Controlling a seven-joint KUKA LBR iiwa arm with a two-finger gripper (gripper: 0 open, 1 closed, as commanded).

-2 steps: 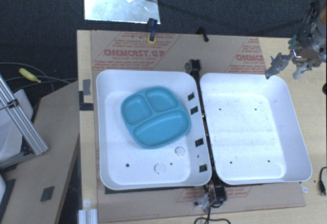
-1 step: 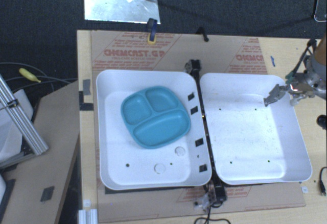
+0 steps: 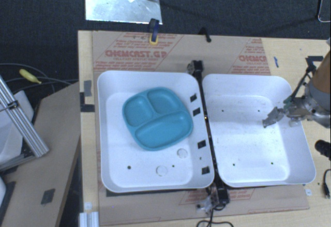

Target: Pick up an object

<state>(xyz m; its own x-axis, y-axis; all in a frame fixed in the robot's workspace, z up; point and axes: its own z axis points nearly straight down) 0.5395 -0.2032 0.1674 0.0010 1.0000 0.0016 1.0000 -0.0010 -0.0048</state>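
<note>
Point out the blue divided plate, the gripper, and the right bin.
blue divided plate [image 3: 158, 118]: camera view, centre ridge of the plate.
gripper [image 3: 270, 120]: camera view, at its fingertips.
right bin [image 3: 248, 166]: camera view, bare floor.

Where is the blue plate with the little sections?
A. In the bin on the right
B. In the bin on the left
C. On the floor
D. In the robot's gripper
B. The blue plate lies flat in the left bin, while the gripper is over the right bin.
</note>
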